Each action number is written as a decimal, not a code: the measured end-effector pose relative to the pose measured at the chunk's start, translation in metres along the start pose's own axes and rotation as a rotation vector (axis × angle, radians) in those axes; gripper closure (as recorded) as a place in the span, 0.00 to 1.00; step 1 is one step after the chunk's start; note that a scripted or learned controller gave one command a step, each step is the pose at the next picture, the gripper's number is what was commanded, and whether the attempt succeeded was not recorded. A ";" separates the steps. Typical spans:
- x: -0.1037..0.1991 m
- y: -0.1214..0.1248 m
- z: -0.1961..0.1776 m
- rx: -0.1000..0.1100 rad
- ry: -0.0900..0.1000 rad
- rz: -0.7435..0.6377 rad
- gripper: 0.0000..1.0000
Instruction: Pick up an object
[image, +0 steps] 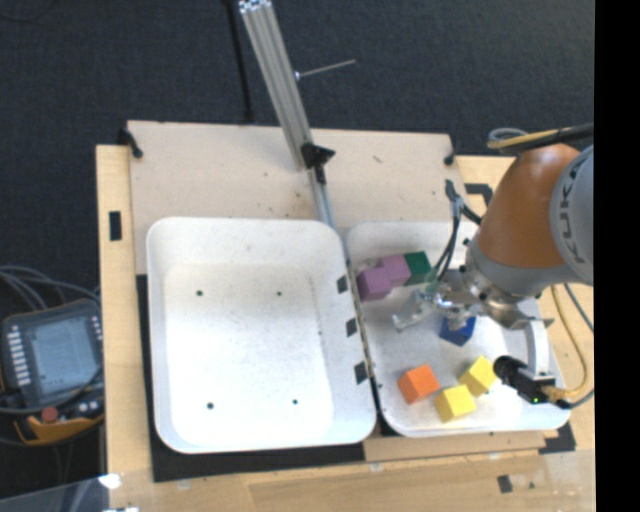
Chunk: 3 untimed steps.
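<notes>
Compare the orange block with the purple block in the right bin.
The small orange cube-shaped block lies toward the near side of the right white bin, standing alone. The purple rectangular block is bigger and elongated, lies at the far side, and sits against a green block. Both rest on the bin floor.

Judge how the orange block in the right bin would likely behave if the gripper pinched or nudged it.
The orange block looks like a small cube with flat faces, so it would probably slide, not roll, when nudged. It seems rigid and probably light. It lies apart from the two yellow blocks, so fingers could likely close on it, though the smooth white bin floor may let it skid.
</notes>
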<state>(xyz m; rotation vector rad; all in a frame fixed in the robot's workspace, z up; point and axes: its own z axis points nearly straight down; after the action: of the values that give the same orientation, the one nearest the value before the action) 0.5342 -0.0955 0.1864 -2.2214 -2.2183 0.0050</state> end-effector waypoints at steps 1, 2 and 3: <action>0.004 0.006 0.046 0.000 0.000 0.002 0.00; 0.003 0.008 0.033 -0.009 0.000 0.007 1.00; -0.007 0.006 -0.026 -0.012 -0.001 0.005 1.00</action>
<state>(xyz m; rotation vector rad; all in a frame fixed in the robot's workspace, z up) 0.5407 -0.1027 0.2128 -2.2340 -2.2190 -0.0067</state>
